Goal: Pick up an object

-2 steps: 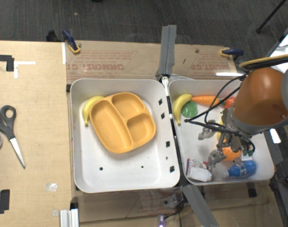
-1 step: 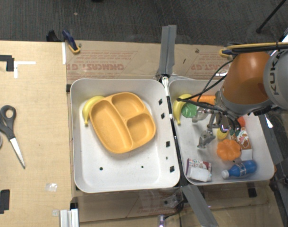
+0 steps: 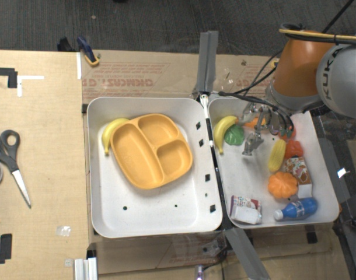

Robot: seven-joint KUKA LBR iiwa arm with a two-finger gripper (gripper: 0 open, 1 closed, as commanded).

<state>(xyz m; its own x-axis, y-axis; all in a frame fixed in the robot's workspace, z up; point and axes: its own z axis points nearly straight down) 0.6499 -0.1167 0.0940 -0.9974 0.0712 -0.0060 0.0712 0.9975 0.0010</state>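
Observation:
My gripper (image 3: 252, 146) hangs over the back left part of the right bin (image 3: 324, 156), open, with nothing between its fingers. Just left of it lie a green round object (image 3: 234, 135) and a yellow banana (image 3: 221, 130). To its right are a yellow corn-like piece (image 3: 276, 155) and a red object (image 3: 293, 149). Nearer the front sit an orange (image 3: 282, 185), a printed snack packet (image 3: 297, 169), a blue bottle (image 3: 297, 209) and a small white carton (image 3: 245, 209).
The left bin (image 3: 108, 209) holds an orange divided plate (image 3: 151, 150) with a second banana (image 3: 110, 132) at its left edge. A divider (image 3: 208, 150) separates the bins. Scissors (image 3: 13, 162) lie on the bench at far left. Cables trail behind the wrist.

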